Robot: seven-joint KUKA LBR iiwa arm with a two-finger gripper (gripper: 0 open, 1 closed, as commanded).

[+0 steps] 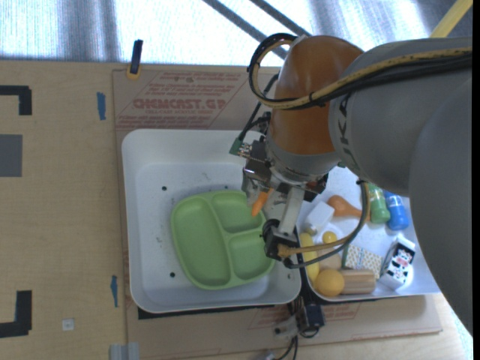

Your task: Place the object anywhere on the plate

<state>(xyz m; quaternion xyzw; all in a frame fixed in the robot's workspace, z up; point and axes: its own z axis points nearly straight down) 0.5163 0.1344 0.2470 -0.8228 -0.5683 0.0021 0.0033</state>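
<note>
Tool [276,201] at frame centre — grip state cannot be told. Orange piece [259,202] just beside it, over green plate [202,238] right rim; likely light, stiff plastic — pinch mid-length.

I've got a lime-green divided plastic plate [214,240], plain white shallow plastic bin [146,193], yellow round fruit [328,282] & a small toy block [400,265] w/ blk-on-white cow patches.
</note>
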